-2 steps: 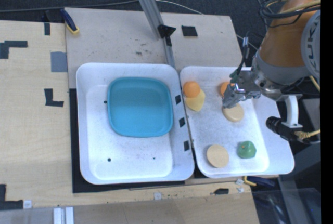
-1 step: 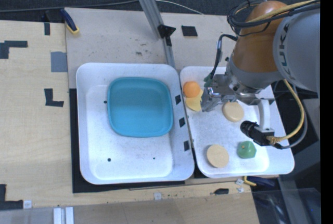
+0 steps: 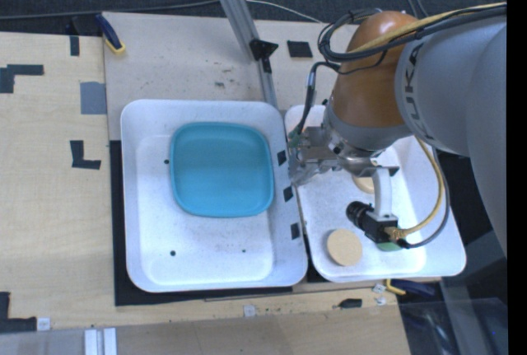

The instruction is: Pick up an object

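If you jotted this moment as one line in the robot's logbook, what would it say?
arm: low over right bin | gripper: near bin's left wall, grasp unclear | tan disc: lying free in right bin | blue plate: in left bin

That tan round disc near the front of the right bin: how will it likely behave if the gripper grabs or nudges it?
The tan disc lies flat, so it probably slides rather than rolls when nudged. It looks thin and low, so fingers may struggle to get under its edge. It appears stiff and likely light, though its material is unclear.
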Motion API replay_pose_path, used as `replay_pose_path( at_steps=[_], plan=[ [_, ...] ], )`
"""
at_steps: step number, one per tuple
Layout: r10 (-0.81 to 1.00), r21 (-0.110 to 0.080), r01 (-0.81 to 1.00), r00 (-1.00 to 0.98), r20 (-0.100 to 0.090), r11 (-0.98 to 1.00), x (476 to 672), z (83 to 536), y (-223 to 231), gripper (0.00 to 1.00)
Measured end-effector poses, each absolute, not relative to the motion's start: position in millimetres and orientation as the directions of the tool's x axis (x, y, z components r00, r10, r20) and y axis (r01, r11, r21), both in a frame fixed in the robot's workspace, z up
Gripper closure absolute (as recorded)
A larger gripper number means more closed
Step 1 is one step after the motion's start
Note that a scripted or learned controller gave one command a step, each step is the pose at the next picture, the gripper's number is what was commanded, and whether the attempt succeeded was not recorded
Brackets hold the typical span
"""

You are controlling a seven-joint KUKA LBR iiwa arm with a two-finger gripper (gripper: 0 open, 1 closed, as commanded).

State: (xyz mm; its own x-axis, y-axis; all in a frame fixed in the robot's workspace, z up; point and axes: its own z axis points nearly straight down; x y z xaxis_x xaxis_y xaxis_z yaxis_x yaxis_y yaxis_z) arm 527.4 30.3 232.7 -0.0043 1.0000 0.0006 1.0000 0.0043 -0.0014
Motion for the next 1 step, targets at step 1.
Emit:
replay_pose_path(
  at_steps=[1],
  plan=[
    [1.0,0.0,1.0,-0.005,0.001,0.005,528.4,241.0,84.6,1.0]
  ],
)
